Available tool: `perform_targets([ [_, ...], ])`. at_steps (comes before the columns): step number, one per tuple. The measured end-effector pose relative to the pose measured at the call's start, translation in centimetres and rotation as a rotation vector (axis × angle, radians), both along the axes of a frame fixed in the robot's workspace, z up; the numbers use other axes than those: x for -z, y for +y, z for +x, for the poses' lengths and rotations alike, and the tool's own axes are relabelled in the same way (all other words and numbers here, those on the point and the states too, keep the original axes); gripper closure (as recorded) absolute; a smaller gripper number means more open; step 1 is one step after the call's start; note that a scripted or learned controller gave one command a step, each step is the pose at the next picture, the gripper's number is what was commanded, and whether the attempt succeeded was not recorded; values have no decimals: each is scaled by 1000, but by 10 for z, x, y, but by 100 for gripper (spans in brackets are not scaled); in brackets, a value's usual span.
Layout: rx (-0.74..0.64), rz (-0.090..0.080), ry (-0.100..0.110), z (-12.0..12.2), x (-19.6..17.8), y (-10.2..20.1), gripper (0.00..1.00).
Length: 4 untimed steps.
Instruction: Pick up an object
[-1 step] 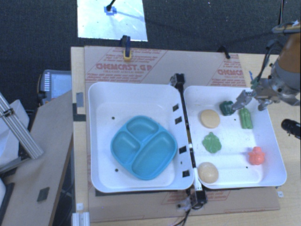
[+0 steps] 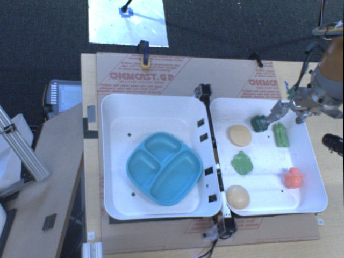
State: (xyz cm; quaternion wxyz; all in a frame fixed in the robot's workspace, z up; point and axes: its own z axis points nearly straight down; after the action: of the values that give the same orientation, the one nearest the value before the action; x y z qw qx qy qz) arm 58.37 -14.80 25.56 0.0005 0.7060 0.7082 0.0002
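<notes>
Leftmost, blue divided plate [image 2: 163,168] lying flat in left bin [image 2: 118,112]. Then right bin [image 2: 309,160] w/ round beige piece [image 2: 240,135] at top, green leafy toy [image 2: 242,163] in centre, second beige round [image 2: 237,196] at front-left corner. Dark green object [image 2: 260,123] near back wall, touching gripper [image 2: 270,117] tip; fingers' state cannot tell. Light green long piece [image 2: 280,134] just beside. Orange-red toy [image 2: 293,178] at far right.

Grey arm [image 2: 329,85], orange band [image 2: 332,63]
</notes>
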Motion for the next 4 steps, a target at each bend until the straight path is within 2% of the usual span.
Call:
perform_targets([
  [1,2,0,2,8,52,-6,0],
  [2,1,1,3,8,108,3,0],
  [3,2,0,2,8,149,2,0],
  [4,1,-1,-3,10,137,1,100],
])
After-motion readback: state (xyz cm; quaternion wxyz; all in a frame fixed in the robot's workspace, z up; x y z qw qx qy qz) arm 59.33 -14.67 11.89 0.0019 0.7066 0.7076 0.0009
